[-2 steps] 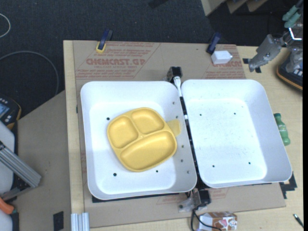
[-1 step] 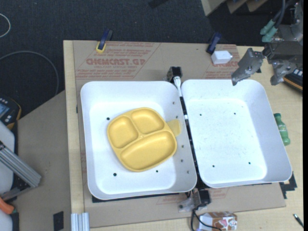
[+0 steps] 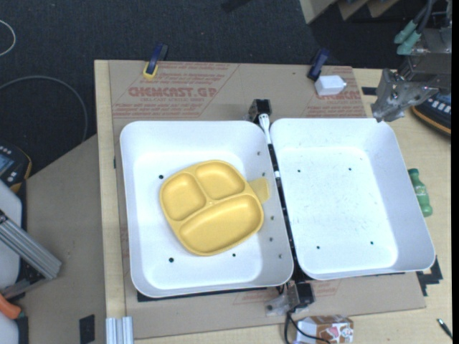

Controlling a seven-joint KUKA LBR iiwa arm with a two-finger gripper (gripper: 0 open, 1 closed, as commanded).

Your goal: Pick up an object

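Nearest the lens, at the front edge of the desk (image 3: 215,88): small brown-and-white packet (image 3: 331,330) beside tangled wires. Far back on the right, gripper (image 3: 387,110) poised just past the rear right corner of the right bin (image 3: 337,192), nothing seen in its grasp; open or closed, impossible to tell from this angle. Close by on the cardboard, white block (image 3: 330,85) and blue clamp (image 3: 318,63). Along that bin's right rim, green object (image 3: 420,192). Well apart from the gripper, yellow divided plate (image 3: 211,206) lying flat in the middle of the left bin (image 3: 136,192), three compartments facing up.
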